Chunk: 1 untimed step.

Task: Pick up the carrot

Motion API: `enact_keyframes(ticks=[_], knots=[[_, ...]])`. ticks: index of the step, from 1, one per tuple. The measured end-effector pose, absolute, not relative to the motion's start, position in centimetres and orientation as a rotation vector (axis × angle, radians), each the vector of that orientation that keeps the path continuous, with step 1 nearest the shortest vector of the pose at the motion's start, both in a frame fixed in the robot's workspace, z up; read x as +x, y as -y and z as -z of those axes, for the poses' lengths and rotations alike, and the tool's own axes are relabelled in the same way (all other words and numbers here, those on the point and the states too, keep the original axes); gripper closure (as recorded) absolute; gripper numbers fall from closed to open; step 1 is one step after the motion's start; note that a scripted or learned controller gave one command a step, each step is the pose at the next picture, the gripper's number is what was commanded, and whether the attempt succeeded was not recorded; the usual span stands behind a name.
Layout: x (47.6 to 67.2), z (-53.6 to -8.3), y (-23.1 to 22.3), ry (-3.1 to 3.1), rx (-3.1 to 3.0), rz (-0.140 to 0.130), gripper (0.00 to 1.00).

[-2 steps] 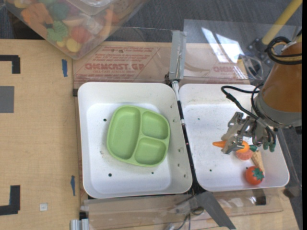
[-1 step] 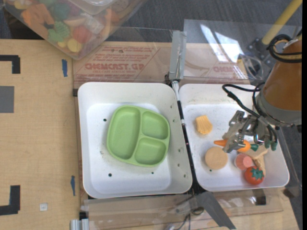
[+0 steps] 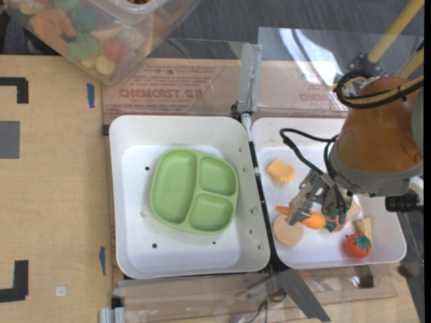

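The carrot (image 3: 304, 219) is a small orange piece with a green tip at its right end, lying in the right bin (image 3: 390, 253) near the front. My gripper (image 3: 304, 212) hangs right over it, its fingers (image 3: 311, 192) pointing down to either side of the carrot's middle. The fingers look closed in around the carrot, which still rests low, at about the bin floor. The arm's grey and orange wrist (image 3: 374, 136) covers the back right of the bin.
The left bin (image 3: 128, 180) holds a green divided plate (image 3: 194, 191). In the right bin lie a yellow cheese wedge (image 3: 281, 171), a tan round disc (image 3: 288, 233), a tomato (image 3: 357, 245) and a small tan wedge (image 3: 363, 226). A clear tub of toys (image 3: 101, 19) sits at the back left.
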<state>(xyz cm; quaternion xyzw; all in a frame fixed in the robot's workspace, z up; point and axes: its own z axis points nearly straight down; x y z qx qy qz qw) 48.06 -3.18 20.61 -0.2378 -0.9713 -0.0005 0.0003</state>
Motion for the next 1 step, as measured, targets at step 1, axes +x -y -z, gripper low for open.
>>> enact_keyframes(ticks=[1], knots=[[48.31,-21.72,3.15,3.059,-0.747,0.004,1.0]])
